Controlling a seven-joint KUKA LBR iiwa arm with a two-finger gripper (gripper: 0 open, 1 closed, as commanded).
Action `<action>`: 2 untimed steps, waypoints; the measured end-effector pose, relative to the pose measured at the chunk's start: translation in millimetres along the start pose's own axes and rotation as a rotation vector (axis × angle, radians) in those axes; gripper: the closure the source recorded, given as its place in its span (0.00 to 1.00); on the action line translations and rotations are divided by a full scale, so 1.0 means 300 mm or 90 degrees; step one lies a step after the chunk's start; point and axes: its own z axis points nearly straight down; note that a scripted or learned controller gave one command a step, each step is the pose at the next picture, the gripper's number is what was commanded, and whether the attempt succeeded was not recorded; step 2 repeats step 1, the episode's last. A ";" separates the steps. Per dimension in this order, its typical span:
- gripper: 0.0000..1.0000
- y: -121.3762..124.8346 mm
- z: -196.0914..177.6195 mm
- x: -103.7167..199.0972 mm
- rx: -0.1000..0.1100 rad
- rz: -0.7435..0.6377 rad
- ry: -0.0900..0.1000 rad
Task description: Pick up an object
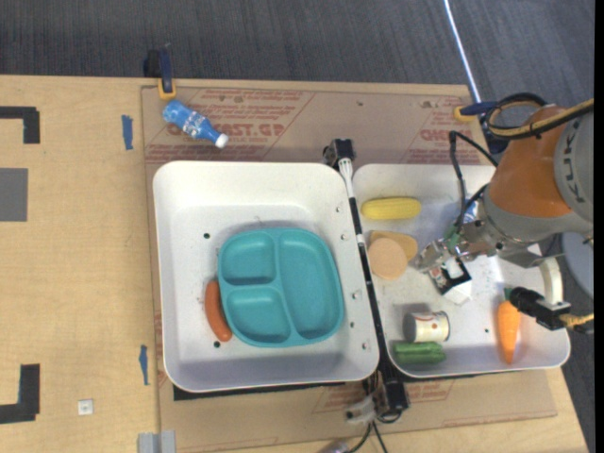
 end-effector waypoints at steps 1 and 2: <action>1.00 0.035 -0.431 0.170 0.004 0.036 0.001; 1.00 0.035 -0.431 0.170 0.004 0.036 0.001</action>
